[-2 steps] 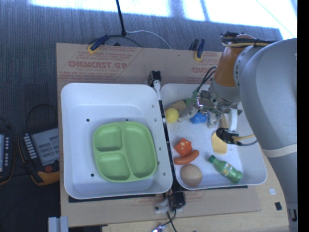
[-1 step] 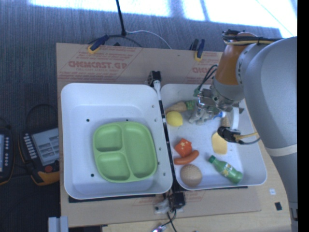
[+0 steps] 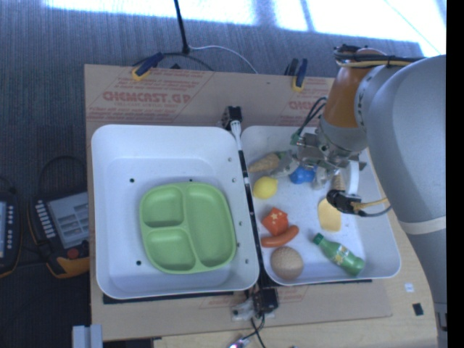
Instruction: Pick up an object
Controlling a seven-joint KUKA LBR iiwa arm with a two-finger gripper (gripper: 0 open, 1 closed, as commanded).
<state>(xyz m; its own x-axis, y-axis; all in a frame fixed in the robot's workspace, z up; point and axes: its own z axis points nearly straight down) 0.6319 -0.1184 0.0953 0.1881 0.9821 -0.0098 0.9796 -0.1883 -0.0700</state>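
Over the right bin (image 3: 377, 263), your gripper (image 3: 310, 167) is hovering beside a small blue object (image 3: 301, 174); whether it is spread, you cannot tell. That object is probably looking light, rigid plastic; be taking it across its middle.

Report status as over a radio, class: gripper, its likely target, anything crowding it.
Gripper low in right bin, fingers not readable. Blue object right beneath it, not seen held. Yellow lemon and corn-like piece close by.

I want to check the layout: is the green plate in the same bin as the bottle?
No, the green plate lies in the left bin, the bottle in the right bin.
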